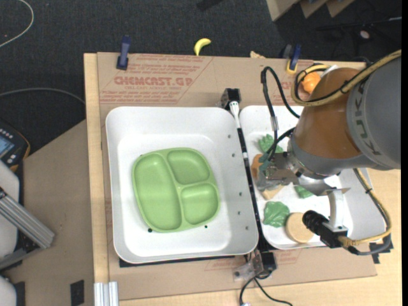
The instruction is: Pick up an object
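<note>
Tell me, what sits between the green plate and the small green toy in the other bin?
In the camera view: bare white bin floor and the bins' adjoining rims separate plate from toy.

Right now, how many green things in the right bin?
3 visible: one by the bin's upper left, one near its lower left, one peeking under the arm; more may be hidden.
</note>
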Available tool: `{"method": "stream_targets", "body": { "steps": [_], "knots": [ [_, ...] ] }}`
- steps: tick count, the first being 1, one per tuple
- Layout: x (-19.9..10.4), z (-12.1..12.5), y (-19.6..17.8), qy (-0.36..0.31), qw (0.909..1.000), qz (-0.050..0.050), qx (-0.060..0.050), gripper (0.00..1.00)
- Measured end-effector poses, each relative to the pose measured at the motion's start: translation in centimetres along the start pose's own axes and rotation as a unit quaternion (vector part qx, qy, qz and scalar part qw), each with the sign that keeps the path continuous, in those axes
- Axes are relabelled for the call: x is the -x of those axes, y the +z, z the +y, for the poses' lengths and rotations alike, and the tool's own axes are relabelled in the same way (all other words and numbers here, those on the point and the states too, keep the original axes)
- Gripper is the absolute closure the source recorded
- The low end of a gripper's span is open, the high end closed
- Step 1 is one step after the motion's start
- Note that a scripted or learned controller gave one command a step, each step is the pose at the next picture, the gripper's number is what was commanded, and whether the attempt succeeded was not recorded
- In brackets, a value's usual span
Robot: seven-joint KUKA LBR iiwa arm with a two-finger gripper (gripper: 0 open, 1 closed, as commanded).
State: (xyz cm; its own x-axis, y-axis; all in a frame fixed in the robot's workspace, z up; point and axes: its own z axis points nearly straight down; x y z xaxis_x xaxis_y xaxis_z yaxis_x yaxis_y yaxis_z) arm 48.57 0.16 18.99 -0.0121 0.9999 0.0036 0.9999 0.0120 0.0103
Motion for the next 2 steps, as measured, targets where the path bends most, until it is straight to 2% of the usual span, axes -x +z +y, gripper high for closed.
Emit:
{"method": "stream_targets", "body": {
  "steps": [1, 2],
  "knots": [
    [-1.0, -0.3, -17.4, 0.004, 1.0000, -0.001, 0.005, 1.00],
    [-9.6, -0.3, -20.5, 0.001, 1.0000, 0.000, -0.002, 1.00]
  ]
}}
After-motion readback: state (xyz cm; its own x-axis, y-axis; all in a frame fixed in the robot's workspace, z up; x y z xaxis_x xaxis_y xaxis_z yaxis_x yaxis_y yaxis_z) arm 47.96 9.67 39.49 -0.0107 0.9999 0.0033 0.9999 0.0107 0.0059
